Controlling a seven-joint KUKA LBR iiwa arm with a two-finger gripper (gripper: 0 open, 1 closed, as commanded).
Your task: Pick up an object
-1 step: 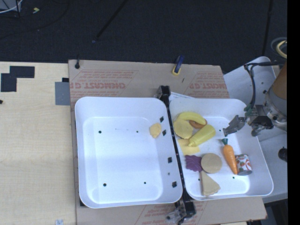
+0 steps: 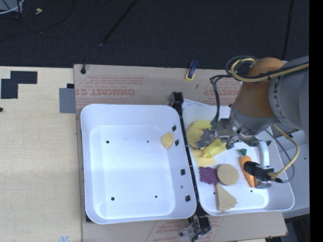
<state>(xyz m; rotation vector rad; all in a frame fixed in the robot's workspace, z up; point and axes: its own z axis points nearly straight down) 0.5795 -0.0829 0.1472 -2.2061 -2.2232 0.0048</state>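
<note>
Now pincer (image 2: 208,139) on yellow obj (image 2: 198,130), rt bin (image 2: 282,198).

We see the pincer (image 2: 211,138) low in the right bin (image 2: 282,198), touching a yellow cloth (image 2: 198,130); beside it lie a purple piece (image 2: 207,175), a tan disc (image 2: 227,174) and a carrot (image 2: 247,169).

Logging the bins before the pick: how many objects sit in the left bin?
1. A small yellow piece lies near the right wall of the left bin. Nothing there looks hidden.
</note>
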